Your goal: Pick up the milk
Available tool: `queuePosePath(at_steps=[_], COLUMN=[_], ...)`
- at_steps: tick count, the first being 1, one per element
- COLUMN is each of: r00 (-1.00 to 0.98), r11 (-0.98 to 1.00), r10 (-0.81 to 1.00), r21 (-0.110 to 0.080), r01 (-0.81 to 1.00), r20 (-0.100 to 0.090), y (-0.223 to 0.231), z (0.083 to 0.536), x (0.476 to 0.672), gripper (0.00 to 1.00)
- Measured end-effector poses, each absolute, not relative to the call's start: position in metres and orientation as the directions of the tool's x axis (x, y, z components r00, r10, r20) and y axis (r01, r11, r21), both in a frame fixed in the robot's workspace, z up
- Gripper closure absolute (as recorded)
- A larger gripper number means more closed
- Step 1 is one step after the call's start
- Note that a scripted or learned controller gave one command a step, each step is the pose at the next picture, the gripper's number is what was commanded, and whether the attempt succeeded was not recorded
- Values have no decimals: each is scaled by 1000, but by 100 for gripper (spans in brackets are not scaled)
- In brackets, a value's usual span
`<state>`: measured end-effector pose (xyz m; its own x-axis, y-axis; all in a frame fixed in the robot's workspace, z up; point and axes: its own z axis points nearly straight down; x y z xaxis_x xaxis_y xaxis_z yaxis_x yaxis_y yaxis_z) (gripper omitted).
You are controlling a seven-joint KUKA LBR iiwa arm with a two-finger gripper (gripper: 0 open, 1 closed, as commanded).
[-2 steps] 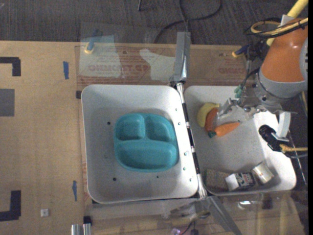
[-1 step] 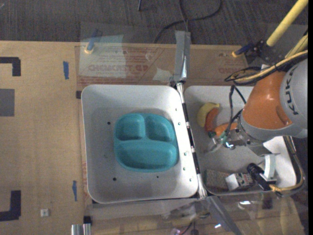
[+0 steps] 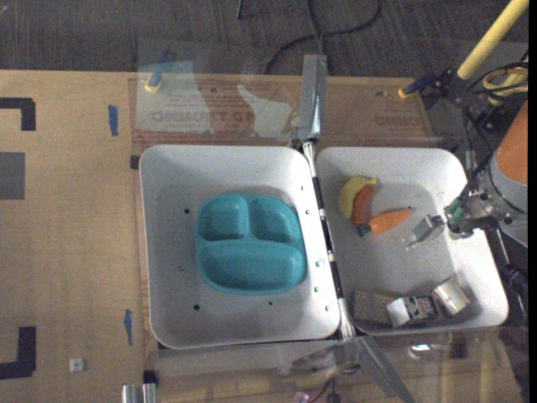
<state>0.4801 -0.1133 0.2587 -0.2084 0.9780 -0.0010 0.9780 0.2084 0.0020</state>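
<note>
The milk (image 3: 414,309), a small carton, is seen lying on its side near the front wall of the right bin (image 3: 482,259); it is judged light, fairly stiff yet crushable, best taken across its flat sides; the gripper (image 3: 422,232) hangs released above, well apart.

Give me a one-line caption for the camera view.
Gripper hovers over the right bin, milk lying near its front edge.

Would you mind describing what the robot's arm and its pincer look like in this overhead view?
The arm enters at the right edge, showing an orange band above a pale grey wrist section. Dark cables loop around the wrist. The pincer is small and silvery metal, with a greenish part where it joins the wrist. Finer markings are too blurred to read.
</note>
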Motion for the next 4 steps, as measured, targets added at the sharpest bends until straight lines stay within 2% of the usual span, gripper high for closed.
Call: queuePosePath(at_steps=[1,2,3,4], r00=[-346,-395,-375,-490], r11=[346,396,375,490], r10=[938,918,927,872], r21=[2,3,3,2], r01=[938,918,927,872], r20=[0,-3,-4,-3], y=[-129,-140,-225,-223], z=[106,268,393,437], x=[479,576,593,517], gripper=[0,0,0,0])
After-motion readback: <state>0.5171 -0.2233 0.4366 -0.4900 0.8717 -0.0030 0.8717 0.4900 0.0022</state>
